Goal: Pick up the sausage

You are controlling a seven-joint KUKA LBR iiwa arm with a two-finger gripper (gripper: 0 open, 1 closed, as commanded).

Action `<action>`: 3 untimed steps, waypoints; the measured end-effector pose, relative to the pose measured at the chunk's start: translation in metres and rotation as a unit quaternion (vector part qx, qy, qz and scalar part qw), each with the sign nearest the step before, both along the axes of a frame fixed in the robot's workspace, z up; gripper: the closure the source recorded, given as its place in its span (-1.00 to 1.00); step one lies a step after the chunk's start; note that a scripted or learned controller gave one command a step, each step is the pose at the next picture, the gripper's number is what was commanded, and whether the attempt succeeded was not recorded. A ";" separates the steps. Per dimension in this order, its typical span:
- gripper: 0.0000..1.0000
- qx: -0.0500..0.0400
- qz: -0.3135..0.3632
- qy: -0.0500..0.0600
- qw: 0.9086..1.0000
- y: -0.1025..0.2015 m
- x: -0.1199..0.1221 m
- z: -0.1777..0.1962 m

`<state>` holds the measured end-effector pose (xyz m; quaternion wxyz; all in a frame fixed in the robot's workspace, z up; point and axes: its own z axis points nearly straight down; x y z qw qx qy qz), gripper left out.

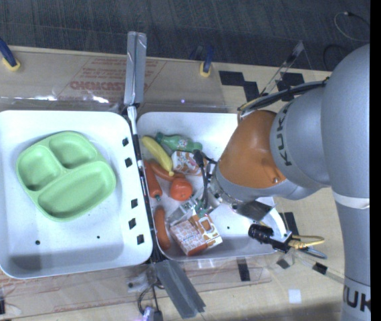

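Note:
The sausage (160, 227), reddish-brown and elongated, lies along the left wall of the right bin (244, 243) near its front corner. An orange and white carton (194, 235) lies against its right side. My gripper (200, 208) is low in the bin, just above the carton and below a round orange-red tomato (181, 189). It is a short way to the upper right of the sausage, and the arm's orange band covers much of it. Nothing shows as held.
Further back in the right bin lie a yellow banana (156, 151), a green item (177, 141), a small printed carton (187, 162) and an orange-red stick-shaped item (152, 180). The left bin (3, 246) holds a green divided plate (67, 174).

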<state>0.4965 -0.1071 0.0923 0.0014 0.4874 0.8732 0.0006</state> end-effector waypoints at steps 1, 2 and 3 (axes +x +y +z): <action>-1.00 0.000 -0.110 0.002 0.994 0.001 0.058 0.000; -1.00 0.001 0.000 0.003 1.000 0.003 -0.020 0.002; -1.00 0.000 -0.179 0.002 0.984 -0.002 0.050 -0.001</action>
